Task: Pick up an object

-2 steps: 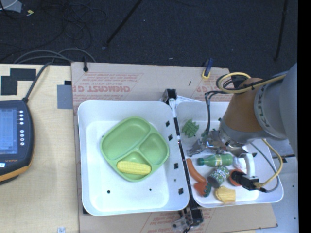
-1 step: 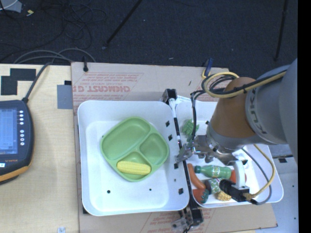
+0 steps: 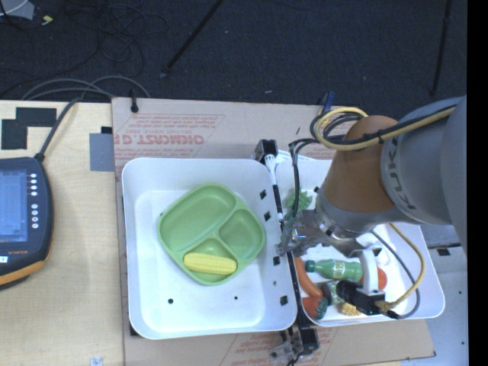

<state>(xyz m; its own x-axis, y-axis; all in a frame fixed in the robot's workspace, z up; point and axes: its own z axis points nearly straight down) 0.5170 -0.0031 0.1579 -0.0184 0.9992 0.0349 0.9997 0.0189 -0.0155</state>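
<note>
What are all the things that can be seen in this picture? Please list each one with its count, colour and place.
left bin: 1, white, left half of the bench
right bin: 1, white, right of the left bin, partly under the arm
divided plate: 1, light green, inside the left bin
corn cob: 1, yellow, in the plate's near compartment
bottle: 1, green with a red cap, lying in the right bin
carrot: 1, orange, right bin, near the bottle
handheld control pad: 1, dark with orange edge, far left
cardboard sheet: 1, brown, under the bins
arm: 1, grey and orange, over the right bin
</note>
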